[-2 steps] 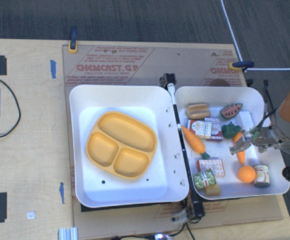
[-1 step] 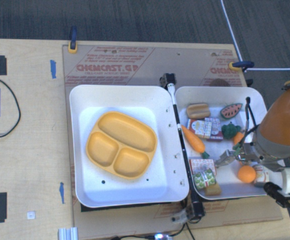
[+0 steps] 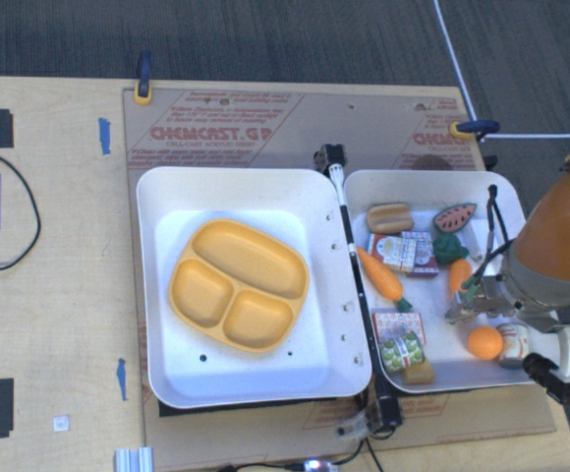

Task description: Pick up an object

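Note:
The right bin holds several toy foods. Among them are a hot dog bun, a watermelon slice, a red and white packet, a green piece, a long carrot, a short orange piece, an orange ball and a green salad packet. My gripper hangs low over the right side of this bin. It sits just below the short orange piece and just above the orange ball. I see nothing held in it.
In the left bin lies a yellow divided plate. The arm's grey body and orange band cover the right bin's right edge. A black divider runs between the bins. A cable loop lies at far left.

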### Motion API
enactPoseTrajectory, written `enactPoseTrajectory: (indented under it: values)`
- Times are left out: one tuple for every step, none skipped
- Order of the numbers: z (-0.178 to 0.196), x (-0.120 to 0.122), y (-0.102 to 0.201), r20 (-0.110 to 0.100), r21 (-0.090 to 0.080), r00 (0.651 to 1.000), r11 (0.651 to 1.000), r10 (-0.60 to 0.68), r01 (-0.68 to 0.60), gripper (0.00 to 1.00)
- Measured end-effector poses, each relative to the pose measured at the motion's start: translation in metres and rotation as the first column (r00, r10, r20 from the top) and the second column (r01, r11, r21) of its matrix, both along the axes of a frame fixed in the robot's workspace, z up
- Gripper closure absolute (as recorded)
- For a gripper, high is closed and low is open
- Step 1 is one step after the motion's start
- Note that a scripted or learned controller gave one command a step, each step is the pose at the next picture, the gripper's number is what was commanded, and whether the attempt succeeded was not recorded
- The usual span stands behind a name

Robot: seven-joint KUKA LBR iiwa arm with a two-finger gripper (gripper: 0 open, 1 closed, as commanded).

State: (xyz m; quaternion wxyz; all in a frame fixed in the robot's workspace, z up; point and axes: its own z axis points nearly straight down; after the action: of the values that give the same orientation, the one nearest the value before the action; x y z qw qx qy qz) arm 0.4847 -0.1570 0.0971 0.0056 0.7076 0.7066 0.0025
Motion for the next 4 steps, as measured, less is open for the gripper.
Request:
enactPoseTrajectory:
  values:
    - [-0.007, 0.018, 0.065, -0.008, 0.003, 1.0, 1.0, 0.002, -0.002, 1.0]
    - [0.088, 0.063, 0.178, -0.009, 0.006, 1.0, 1.0, 0.004, -0.004, 1.0]
    - [0.098, 0.064, 0.177, -0.006, 0.004, 1.0, 1.0, 0.004, -0.004, 1.0]
    - [0.088, 0.011, 0.165, -0.012, 0.005, 1.0, 1.0, 0.001, -0.001, 1.0]
